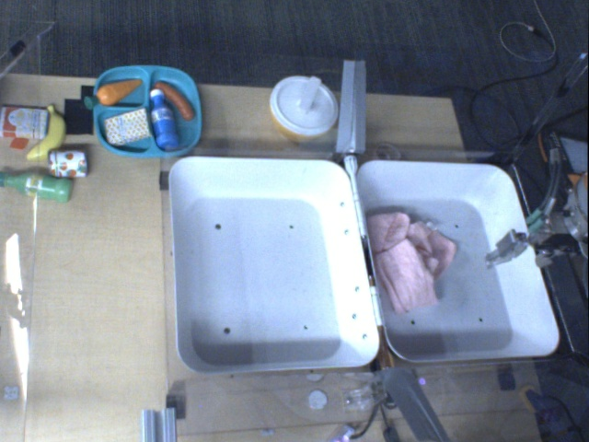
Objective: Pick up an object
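A crumpled pink cloth (pixel 409 261) lies in the right bin (pixel 460 334), against its left wall. My gripper (pixel 506 247) reaches in over that bin's right side, small and grey against the white floor. It sits to the right of the cloth, with a gap of bare bin floor between them. Nothing shows in its grasp. The left bin (pixel 258 265) shows only its white floor.
A metal bar (pixel 351 109) rises between the bins at the back. Behind the bins stand a white lidded cup (pixel 304 107) and a teal divided plate (pixel 189 109) of toy food. A banana (pixel 48 134), a small can (pixel 68 163) and a green bottle (pixel 37 186) lie at far left.
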`<action>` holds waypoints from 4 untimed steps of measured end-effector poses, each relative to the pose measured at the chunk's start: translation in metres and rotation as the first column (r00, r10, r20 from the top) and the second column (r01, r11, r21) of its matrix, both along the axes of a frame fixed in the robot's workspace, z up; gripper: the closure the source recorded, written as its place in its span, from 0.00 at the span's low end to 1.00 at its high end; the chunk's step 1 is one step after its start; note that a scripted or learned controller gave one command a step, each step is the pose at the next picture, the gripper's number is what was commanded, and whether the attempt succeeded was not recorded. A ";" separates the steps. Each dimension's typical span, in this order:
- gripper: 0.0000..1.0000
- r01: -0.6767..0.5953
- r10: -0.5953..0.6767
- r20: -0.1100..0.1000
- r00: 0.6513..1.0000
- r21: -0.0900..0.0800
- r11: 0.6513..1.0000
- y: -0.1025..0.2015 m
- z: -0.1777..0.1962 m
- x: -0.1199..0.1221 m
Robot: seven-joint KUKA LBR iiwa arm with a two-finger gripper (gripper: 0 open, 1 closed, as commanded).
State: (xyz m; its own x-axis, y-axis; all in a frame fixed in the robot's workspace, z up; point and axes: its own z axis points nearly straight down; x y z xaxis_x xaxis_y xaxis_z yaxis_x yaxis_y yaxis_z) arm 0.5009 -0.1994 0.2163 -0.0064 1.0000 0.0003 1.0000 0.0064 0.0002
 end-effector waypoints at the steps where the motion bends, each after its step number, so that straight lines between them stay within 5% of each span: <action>1: 0.00 -0.181 0.181 0.000 0.984 0.000 0.984 0.029 -0.096 0.032; 2: 0.00 0.034 -0.034 0.010 0.999 -0.002 0.999 0.028 -0.128 0.092; 3: 0.00 -0.155 0.155 0.012 0.988 -0.004 0.988 0.084 -0.127 0.086; 4: 1.00 -0.156 0.156 0.020 0.988 -0.008 0.988 0.084 -0.114 0.089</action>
State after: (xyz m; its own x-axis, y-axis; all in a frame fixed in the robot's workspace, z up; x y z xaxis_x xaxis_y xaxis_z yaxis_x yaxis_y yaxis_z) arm 0.5896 -0.1155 0.1024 -0.1622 0.9867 -0.0078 0.9865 0.1624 0.0204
